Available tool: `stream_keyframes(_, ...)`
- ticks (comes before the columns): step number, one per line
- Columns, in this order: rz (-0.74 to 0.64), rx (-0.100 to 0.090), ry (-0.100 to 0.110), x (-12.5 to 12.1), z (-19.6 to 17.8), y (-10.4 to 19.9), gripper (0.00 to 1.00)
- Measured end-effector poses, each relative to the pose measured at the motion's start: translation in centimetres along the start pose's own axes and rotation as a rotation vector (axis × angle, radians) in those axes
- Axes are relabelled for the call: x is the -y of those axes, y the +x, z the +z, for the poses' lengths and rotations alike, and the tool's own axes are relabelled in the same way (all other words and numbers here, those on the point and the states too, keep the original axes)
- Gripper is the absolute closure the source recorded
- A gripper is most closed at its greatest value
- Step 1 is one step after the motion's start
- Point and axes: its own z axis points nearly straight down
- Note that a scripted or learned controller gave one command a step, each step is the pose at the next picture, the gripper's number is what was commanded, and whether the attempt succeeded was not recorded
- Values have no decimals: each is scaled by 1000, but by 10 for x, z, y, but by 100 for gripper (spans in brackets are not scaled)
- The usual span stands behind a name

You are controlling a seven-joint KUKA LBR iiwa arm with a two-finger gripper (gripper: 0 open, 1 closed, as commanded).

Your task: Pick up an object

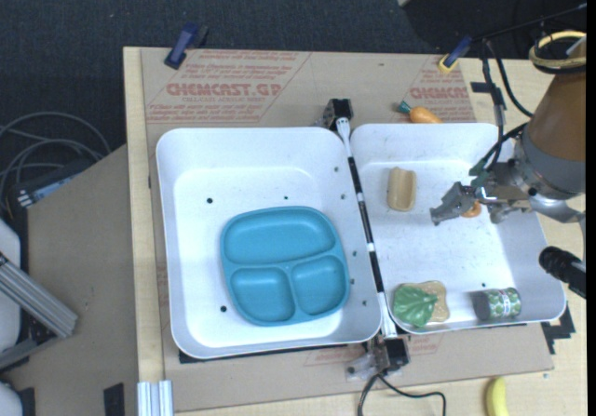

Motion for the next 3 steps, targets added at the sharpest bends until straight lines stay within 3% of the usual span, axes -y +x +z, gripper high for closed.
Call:
stream_keyframes(1,2,2,-1,-33,157,-69,0)
stream_keyframes(2,0,2,-3,-59,156,-97,0)
stream_keyframes(3,-2,0,-3,-109,156,-63,0)
